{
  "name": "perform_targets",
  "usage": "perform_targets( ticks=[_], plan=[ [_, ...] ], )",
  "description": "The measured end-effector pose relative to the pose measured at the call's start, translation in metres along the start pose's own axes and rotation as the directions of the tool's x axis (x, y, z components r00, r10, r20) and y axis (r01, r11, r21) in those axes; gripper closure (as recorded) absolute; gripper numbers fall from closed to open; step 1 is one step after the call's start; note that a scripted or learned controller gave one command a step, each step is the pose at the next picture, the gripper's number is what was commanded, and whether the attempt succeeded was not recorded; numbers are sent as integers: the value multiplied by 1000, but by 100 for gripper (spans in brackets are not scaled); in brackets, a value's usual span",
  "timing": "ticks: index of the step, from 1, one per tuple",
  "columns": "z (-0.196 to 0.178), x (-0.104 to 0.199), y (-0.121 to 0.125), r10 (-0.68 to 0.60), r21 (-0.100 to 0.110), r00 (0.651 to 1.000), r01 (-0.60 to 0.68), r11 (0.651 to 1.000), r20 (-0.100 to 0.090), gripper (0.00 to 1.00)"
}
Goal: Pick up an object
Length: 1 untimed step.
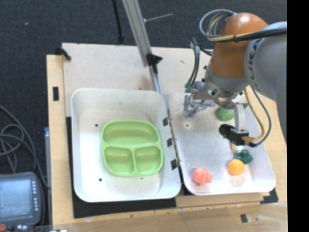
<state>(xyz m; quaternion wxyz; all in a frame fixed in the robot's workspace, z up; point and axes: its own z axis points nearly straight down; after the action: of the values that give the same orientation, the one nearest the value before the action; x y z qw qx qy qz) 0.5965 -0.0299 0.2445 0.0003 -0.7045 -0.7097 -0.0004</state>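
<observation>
Lower right of frame, right bin (212, 137): pink object (202, 176) near front rim, orange ball (236, 167) beside it, dark green piece (245, 156) touching ball's upper edge. Centre left, left bin (87, 129) holds a green divided tray (131, 147). Upper right: light green object (224, 113) beside arm; gripper (192, 108) low over right bin's far left corner, nothing seen between fingers; open or closed, cannot tell

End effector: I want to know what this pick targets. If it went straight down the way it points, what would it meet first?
Probably bare floor of the shallow white right bin. The end effector hangs over its far left corner, apart from the small round green object beside it; depth is unclear.
</observation>
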Motion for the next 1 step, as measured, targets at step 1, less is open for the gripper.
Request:
perform_targets(
  ticks=[1],
  plan=[
    [-3, 47, -19, 0, 0, 1000, 0, 1000, 0, 100]
  ],
)
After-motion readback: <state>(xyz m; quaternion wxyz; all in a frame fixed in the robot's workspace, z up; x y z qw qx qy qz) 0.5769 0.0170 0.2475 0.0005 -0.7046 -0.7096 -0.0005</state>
